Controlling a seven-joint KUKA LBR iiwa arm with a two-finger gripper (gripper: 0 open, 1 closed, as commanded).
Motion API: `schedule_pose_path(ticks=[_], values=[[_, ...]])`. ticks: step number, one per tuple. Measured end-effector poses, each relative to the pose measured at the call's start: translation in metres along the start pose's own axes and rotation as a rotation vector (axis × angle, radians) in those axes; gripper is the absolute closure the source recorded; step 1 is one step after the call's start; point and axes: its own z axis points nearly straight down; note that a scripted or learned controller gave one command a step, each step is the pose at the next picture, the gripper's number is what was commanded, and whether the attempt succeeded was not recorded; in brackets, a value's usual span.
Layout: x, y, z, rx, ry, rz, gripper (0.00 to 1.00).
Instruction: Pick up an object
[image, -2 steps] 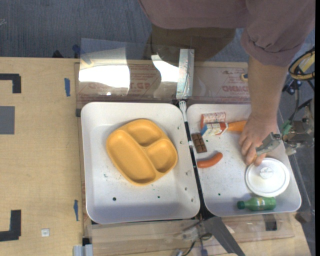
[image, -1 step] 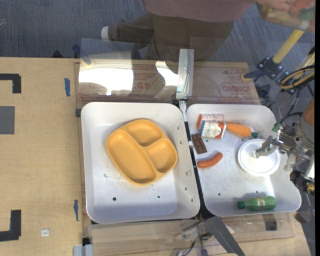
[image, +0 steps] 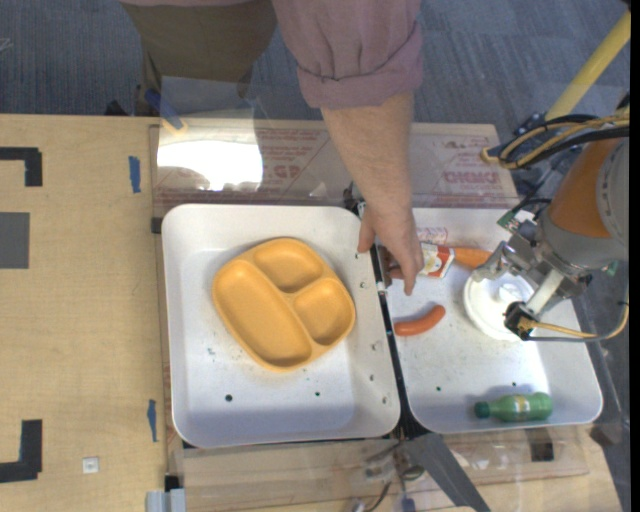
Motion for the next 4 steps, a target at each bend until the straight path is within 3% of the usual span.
schedule_pose_path(ticks=[1, 2, 3, 4], values=[[0.061, 0.016, 0.006, 0.025, -0.017, 0.102, 0.0], [0.084, 0.016, 0.011, 0.022, -0.028, 0.295, 0.0], [0.069, 0.007, -0.006, 0.027, -0.027, 0.6, 0.0], [0.054, -0.053, -0.051, 0.028, -0.025, 0.593, 0.0]])
